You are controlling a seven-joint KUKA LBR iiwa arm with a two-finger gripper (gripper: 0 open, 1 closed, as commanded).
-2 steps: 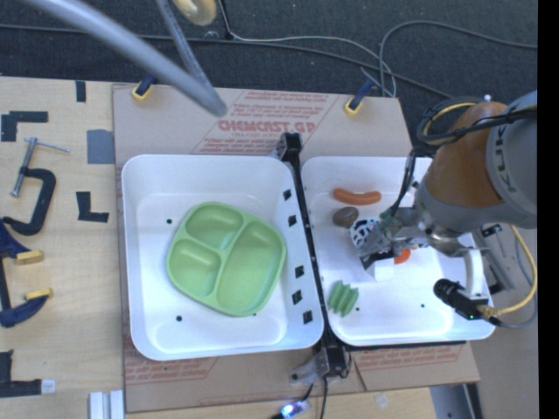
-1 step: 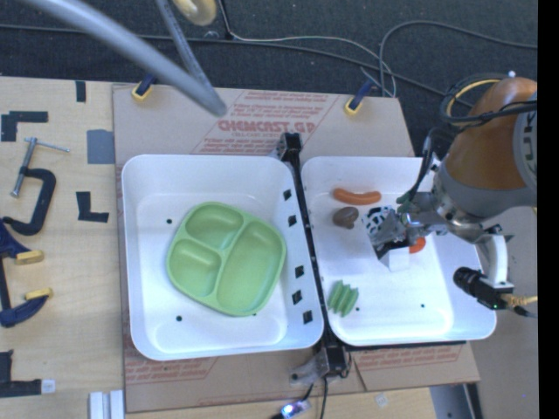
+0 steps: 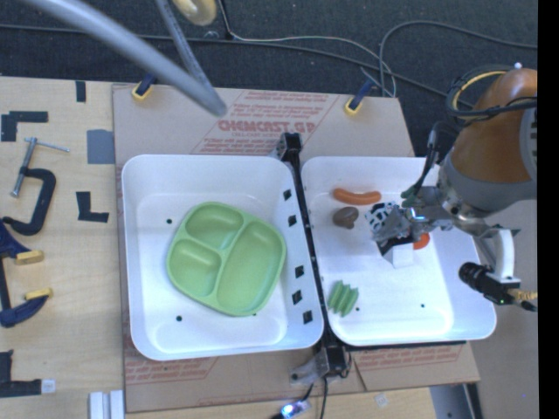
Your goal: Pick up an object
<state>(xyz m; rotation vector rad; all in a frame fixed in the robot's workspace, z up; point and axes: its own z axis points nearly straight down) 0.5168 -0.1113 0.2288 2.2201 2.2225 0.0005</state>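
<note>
The claw (image 3: pixel 395 234) hangs low in the right bin (image 3: pixel 437 317) — how wide it stands, I cannot tell. The nearest thing is the brown lump (image 3: pixel 346 218), just to its left, the orange sausage (image 3: pixel 357 196) lying crosswise beyond.

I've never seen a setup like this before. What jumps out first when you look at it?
The big pale green divided plate lying in the left bin catches the eye first. Next is the grey arm with its orange band, reaching in from the right and holding its gripper low over the right bin. Around it lie an orange sausage-shaped toy, a brown lump and a small ridged green piece.
</note>
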